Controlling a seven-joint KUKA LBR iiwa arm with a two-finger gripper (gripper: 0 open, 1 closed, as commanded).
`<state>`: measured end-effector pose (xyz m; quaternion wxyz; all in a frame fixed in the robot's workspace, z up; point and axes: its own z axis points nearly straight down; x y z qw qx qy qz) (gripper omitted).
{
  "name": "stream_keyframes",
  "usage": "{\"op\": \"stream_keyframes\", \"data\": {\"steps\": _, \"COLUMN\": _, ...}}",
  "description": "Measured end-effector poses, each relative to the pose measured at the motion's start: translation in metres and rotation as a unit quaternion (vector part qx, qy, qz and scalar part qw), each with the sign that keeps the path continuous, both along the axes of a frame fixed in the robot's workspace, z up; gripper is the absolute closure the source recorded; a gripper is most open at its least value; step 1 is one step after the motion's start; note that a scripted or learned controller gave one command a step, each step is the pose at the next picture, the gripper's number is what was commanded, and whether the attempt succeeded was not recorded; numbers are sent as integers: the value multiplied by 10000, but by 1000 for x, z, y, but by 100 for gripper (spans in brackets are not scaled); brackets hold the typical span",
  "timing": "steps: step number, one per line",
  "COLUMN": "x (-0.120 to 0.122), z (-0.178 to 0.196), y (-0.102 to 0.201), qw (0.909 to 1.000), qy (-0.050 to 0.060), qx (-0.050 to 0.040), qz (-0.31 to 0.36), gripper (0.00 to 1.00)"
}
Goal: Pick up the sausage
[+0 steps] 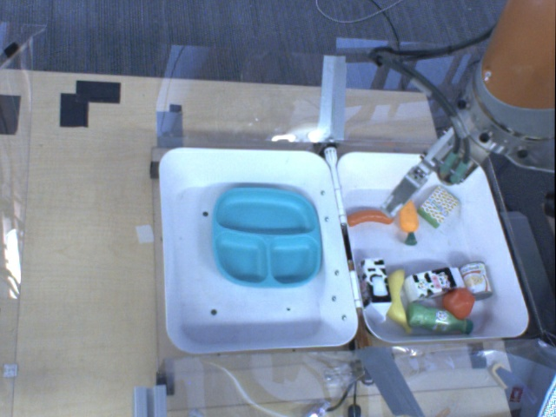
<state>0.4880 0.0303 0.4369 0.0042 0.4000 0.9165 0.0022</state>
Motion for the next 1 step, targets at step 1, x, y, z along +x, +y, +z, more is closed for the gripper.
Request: {"op": "stream_keyframes", "data": {"steps": 1, "x": 48, "z": -1, "y": 19, "qw": 9988, "qy": 7, "qx": 5, "qz": -490, "gripper": 0}}
